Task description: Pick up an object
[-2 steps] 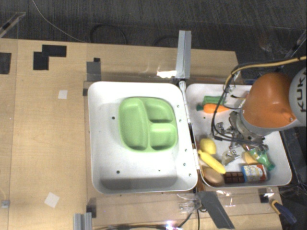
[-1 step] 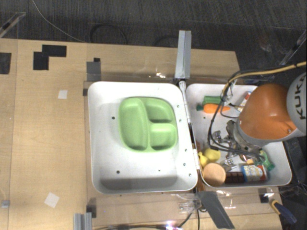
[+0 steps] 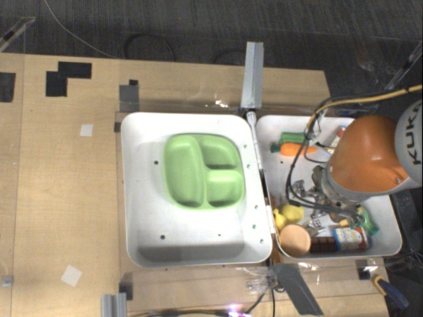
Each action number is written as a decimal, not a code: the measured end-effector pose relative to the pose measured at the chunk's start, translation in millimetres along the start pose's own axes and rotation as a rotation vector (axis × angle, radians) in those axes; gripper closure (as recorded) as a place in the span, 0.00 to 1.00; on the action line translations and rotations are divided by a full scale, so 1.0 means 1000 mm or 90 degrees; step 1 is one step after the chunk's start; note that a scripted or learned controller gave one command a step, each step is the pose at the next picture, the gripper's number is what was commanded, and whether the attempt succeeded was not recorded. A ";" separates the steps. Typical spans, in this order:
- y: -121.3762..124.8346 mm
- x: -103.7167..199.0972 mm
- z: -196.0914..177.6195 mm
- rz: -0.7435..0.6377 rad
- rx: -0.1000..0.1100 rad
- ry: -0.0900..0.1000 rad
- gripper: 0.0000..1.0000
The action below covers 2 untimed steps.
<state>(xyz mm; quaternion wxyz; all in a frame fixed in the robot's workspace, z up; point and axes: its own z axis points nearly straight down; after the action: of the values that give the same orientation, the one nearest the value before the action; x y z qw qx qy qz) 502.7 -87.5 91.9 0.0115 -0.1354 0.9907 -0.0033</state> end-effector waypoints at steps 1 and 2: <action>-0.057 -0.026 0.002 0.008 -0.001 0.002 0.00; -0.052 -0.124 0.006 0.046 -0.005 0.009 0.00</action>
<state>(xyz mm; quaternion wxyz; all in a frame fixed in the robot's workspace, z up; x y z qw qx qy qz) 636.2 -104.8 88.8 0.0044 -0.0993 0.9950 0.0003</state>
